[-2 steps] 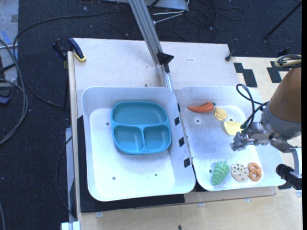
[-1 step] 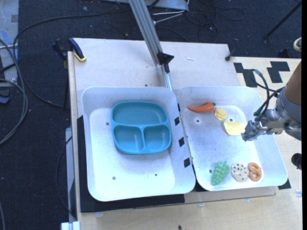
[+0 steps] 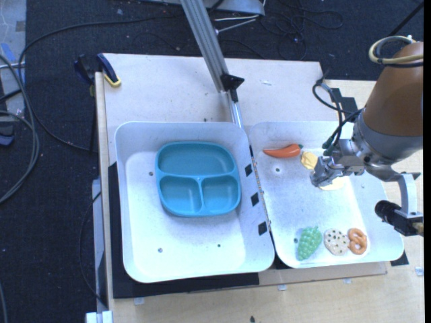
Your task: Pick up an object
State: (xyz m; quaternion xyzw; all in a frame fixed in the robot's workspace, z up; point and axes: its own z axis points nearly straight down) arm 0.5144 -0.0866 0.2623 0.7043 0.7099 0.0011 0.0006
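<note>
The grey arm (image 3: 394,123) with its orange band reaches in over the right bin (image 3: 289,200), wrist bent downward so the gripper (image 3: 324,174) hangs low above the bin floor. Whether the jaws are spread or pressed together cannot be told; nothing can be seen between them. Just beside the gripper, toward the left bin, lies a small pale yellow toy food piece (image 3: 308,159). Beyond that piece lies the toy carrot (image 3: 283,151), its long axis nearly level across the view, its orange tip pointing toward the left bin (image 3: 135,200) and its green end toward the gripper. Well apart from the gripper, along the right bin's near edge, sit a green grape bunch (image 3: 308,241), a cookie (image 3: 335,241) and a pretzel (image 3: 357,240) in a row. A blue divided plate (image 3: 198,178) rests in the left bin on the tabletop (image 3: 168,86).
</note>
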